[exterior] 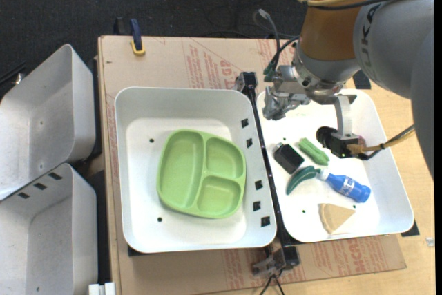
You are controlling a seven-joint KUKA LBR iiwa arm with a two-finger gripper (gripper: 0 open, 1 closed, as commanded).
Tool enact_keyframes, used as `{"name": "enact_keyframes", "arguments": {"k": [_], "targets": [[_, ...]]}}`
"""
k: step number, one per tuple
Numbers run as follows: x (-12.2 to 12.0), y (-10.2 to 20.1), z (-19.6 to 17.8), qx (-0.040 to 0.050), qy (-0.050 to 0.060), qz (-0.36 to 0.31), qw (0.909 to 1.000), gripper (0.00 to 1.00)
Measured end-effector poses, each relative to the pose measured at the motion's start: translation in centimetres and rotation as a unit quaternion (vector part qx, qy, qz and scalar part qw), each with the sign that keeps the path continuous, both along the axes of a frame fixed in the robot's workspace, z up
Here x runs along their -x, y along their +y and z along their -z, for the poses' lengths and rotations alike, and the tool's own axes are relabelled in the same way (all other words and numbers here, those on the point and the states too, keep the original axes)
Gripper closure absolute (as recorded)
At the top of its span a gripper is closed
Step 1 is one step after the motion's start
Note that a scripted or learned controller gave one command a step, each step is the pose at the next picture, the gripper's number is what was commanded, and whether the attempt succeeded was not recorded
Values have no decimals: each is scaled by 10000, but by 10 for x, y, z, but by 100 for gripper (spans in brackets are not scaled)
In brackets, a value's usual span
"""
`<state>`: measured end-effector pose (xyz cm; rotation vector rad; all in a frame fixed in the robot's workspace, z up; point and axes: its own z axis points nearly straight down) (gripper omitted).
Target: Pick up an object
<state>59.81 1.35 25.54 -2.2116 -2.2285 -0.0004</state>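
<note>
Gripper hovers above the right bin's far corner; jaws' state cannot be told. Nothing lifted: black block, blue bottle remain inside it.

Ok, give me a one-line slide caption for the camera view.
Gripper hovers over right bin's far-left corner; green tray lies in left bin.

The worktop is a brown cardboard-looking sheet with red print. Two shallow white bins sit on it side by side: the left bin and the right bin.
</note>
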Motion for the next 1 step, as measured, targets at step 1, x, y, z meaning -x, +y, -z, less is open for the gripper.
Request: {"name": "enact_keyframes", "arguments": {"k": [1], "targets": [[5,48,-1,3,-1,2,10000,100]]}}
